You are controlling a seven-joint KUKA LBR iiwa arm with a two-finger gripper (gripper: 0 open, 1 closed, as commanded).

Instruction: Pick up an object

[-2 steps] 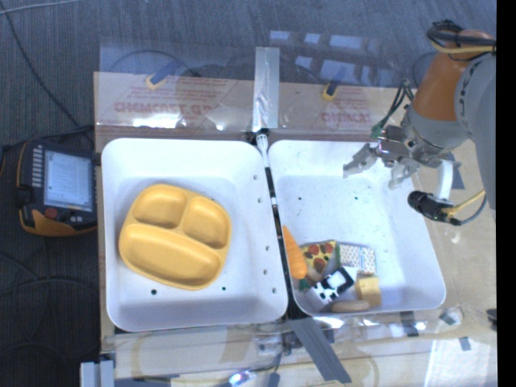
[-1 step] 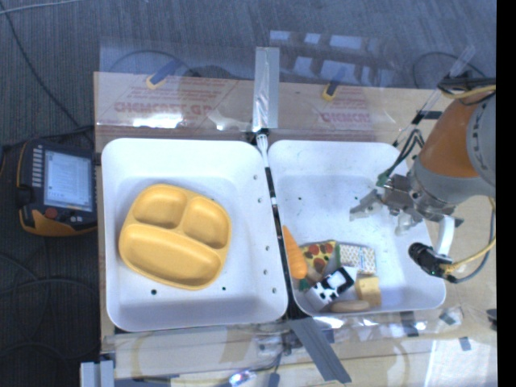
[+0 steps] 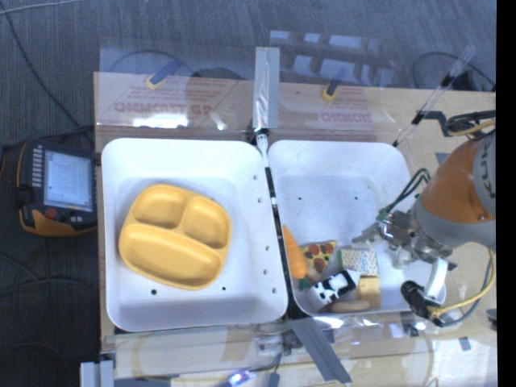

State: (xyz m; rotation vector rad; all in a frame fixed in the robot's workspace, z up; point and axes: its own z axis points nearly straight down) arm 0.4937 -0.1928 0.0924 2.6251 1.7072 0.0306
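Observation:
A cluster of small toys lies in the front part of the right bin [image 3: 339, 176]. It holds an orange carrot [image 3: 293, 256], a flat pizza-like piece [image 3: 321, 253], a pale green block [image 3: 359, 261], a black-and-white item [image 3: 335, 288], a yellow block [image 3: 369, 287] and a tan piece [image 3: 350, 305]. My gripper [image 3: 387, 231] hangs at the bin's right side, just right of and slightly behind the green block. Nothing visibly sits in it. The orange band of the arm [image 3: 459, 190] rises behind it.
The left bin [image 3: 121, 160] holds a yellow divided plate [image 3: 175, 234]. A metal divider [image 3: 266, 95] runs between the bins at the back. A handheld pendant [image 3: 58, 188] lies left of the bench. Cables [image 3: 451, 301] loop at the right bin's front corner.

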